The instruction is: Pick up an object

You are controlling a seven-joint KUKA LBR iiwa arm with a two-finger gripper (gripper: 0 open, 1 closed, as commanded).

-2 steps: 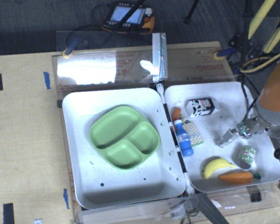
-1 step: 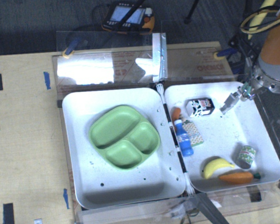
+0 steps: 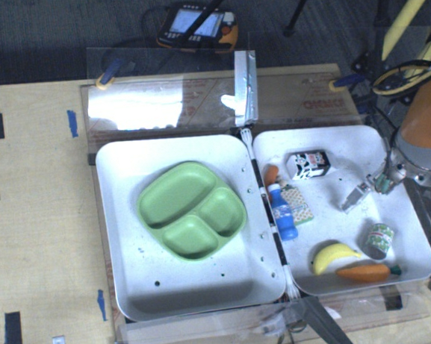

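While arm reaches in from rt, pincer (image 3: 355,196) hangs low over rt bin (image 3: 347,137), fingers slightly apart, nothing between them. Nearby: small can (image 3: 380,240), banana (image 3: 334,256), carrot (image 3: 365,272) at front edge; cow-print carton (image 3: 308,164), blue bottle (image 3: 283,212) toward divider. Lt bin (image 3: 122,213): green sectioned tray (image 3: 192,209).

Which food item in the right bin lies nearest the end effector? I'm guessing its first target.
The small green-patterned can, below the end effector. The milk carton, banana and carrot all lie farther away.
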